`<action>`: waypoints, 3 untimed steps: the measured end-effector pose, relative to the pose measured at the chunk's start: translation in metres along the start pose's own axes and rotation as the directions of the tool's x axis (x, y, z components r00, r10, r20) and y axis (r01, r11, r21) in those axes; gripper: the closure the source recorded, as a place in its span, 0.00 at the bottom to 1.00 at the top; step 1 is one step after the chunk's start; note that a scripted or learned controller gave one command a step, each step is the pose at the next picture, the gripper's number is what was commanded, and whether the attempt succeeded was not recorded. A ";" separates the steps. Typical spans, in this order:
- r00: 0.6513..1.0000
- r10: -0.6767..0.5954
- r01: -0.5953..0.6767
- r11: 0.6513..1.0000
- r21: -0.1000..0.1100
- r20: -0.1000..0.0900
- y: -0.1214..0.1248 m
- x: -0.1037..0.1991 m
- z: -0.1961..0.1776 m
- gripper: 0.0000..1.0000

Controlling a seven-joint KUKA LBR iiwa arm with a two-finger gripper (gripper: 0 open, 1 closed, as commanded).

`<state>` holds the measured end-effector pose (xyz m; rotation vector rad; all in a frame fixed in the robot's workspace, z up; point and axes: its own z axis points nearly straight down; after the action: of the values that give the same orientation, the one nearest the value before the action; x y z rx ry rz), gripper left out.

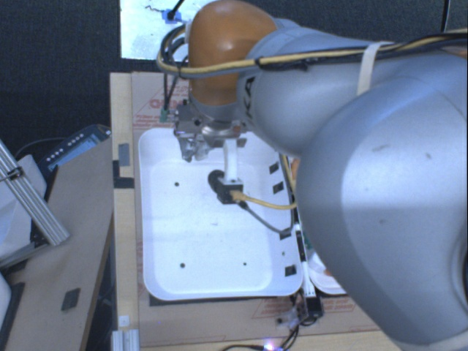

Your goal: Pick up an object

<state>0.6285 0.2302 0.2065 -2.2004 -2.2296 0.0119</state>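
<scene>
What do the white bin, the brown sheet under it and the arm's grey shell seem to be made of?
White bin: probably moulded plastic, smooth, slightly shiny; rounded corners and raised rim suggest it.
Brown sheet: looks like matt cardboard, with red print.
Grey shell: smooth satin surface with soft highlights; painted metal or plastic, I cannot tell which.

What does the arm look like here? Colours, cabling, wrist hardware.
The arm is smooth, rounded light-grey casing with a glossy orange domed band above the wrist. A yellow cable runs along it and loops round the band beside thin black cables; a pale strap crosses the grey link. The gripper below is bare grey metal.
</scene>
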 end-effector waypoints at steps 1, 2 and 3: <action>1.000 0.006 -0.006 1.000 -0.028 -0.004 0.034 0.005 -0.137 1.00; 1.000 0.003 -0.003 1.000 -0.025 -0.008 -0.063 0.007 -0.251 1.00; 1.000 0.012 -0.012 1.000 -0.019 0.000 -0.021 0.004 -0.275 1.00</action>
<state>0.6104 0.2338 0.4813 -2.2230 -2.2256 -0.0095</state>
